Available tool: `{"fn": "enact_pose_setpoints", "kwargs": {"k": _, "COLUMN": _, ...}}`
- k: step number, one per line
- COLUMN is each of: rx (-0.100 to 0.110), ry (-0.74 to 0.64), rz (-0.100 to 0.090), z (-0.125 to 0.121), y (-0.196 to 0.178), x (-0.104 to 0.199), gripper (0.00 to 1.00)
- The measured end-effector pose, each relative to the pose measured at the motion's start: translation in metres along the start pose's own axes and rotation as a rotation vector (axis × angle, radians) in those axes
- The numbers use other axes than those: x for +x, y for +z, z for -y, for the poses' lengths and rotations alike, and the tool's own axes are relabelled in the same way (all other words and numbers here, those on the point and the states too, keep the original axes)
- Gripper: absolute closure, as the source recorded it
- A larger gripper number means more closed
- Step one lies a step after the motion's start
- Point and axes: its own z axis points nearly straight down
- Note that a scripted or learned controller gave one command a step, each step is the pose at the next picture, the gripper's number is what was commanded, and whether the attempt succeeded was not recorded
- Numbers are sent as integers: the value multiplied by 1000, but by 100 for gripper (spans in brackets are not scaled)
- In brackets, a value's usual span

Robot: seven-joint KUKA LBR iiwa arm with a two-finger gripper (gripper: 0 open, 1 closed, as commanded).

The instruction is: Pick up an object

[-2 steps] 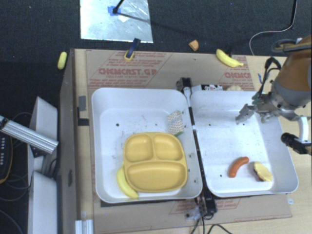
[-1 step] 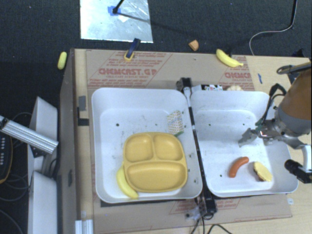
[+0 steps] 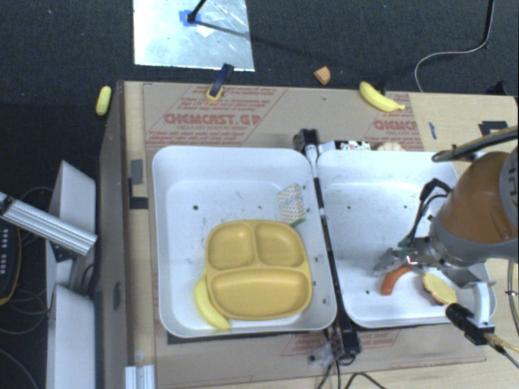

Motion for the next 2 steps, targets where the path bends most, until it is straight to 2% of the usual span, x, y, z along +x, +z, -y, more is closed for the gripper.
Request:
{"fn": "enact_pose_setpoints", "kwargs": {"k": 1, "rx": -3, "ry": -1, "rz": 0, "z": -1, "y": -11, "x": 0, "gripper": 100}}
{"fn": "enact_pose_setpoints", "kwargs": {"k": 2, "rx": -4, "ry": -4, "rz": 0, "z": -30, "y": -101, "x": 73, "gripper": 100}}
